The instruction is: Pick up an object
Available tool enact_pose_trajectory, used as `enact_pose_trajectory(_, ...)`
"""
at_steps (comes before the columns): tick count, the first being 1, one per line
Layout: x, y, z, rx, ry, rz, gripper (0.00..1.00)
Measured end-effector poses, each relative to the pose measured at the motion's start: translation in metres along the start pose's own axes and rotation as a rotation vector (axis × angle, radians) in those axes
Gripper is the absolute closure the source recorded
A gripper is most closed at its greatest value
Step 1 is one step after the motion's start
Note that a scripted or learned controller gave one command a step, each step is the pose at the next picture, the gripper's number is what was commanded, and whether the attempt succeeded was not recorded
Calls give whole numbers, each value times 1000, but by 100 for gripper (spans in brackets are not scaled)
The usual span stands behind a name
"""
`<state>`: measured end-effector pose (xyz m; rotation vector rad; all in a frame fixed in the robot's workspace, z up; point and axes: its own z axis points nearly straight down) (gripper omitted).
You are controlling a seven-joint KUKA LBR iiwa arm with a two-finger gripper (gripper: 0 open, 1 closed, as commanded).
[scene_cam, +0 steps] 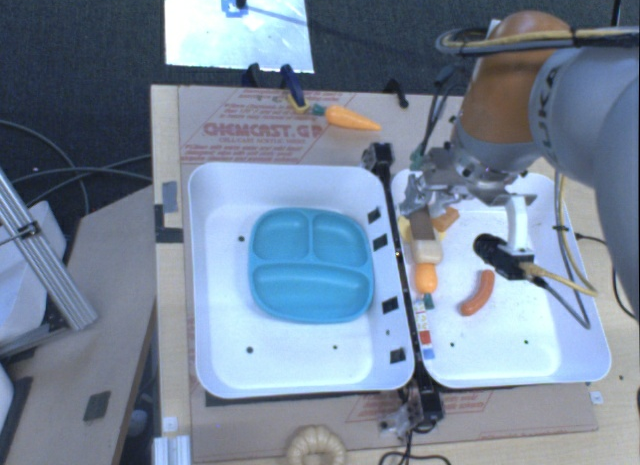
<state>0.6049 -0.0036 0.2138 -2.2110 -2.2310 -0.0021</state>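
In the right bin [560, 353], an orange sausage [477, 293] is lying near the front, with a small orange piece [427, 278] and a cream block [427, 251] just behind. Farther back, the hand [425, 203] is hovering above them; whether it is apart or together cannot be told. The left bin [215, 353] is carrying a blue divided plate [308, 263].

The arm [590, 103] is a thick, rounded grey casing with a broad orange band [510, 78] above the wrist. Dark and yellowish cables [500, 41] loop across the top of the orange part. Below it sits a pale metal wrist block that carries the gripper [425, 203], a cluster of silvery and black fittings with thin wires.
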Motion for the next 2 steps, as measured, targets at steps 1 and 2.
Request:
enact_pose_trajectory(1, 50, -9, -16, -2, 0, 0, 100)
enact_pose_trajectory(2, 104, -21, -1, 1, 1, -1, 100)
